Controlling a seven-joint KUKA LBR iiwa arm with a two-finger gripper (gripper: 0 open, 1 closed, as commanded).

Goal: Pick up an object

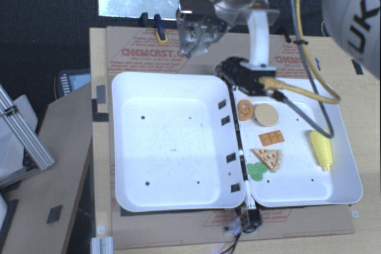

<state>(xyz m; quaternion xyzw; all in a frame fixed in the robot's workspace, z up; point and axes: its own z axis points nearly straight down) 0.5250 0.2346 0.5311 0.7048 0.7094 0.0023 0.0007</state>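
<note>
claw (pixel 199 38) hangs above the bench past the far edge of the two bins; can't tell its state. nearest target: orange ring (pixel 244 109) in the right bin (pixel 345 187), far-left corner, nearer the camera and right of the claw. small, round, flat, hole in centre, no long axis.

Arm (pixel 351 3) cropped at frame edge
</note>
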